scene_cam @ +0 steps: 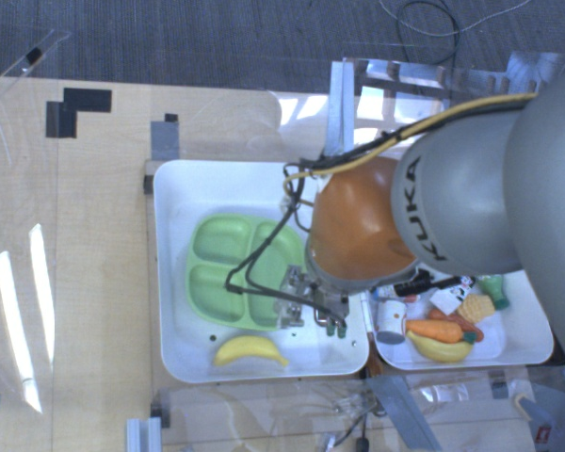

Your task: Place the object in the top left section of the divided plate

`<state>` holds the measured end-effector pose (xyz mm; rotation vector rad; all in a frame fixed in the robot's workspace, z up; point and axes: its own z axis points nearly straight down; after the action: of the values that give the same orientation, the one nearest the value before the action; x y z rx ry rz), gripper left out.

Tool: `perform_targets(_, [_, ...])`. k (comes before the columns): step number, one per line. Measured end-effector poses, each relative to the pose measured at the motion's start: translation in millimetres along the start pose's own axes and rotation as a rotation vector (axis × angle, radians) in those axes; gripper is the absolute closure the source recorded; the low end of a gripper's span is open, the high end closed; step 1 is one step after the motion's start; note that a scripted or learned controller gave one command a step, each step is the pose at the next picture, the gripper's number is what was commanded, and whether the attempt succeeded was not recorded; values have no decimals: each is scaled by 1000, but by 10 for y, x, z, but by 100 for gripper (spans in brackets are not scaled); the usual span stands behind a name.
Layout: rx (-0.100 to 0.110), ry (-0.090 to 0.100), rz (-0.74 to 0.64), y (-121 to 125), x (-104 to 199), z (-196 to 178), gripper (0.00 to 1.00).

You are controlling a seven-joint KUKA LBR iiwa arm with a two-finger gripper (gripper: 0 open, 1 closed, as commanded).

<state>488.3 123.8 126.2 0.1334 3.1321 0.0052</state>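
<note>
Toy banana [250,350]: lies in left bin [174,252] just below green divided plate [235,269]; likely light, rigid, smooth plastic, best gripped across its curved middle; pincer [313,311] hovers beside plate, grip state indeterminable.

A light green plastic divided plate [228,269] lies flat in the left white bin; a yellow toy banana [250,351] rests just below it.
</note>
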Motion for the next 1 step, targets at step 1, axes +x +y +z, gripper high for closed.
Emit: perform_targets(1, [-6,-17,-115,-75,-57,283,100])
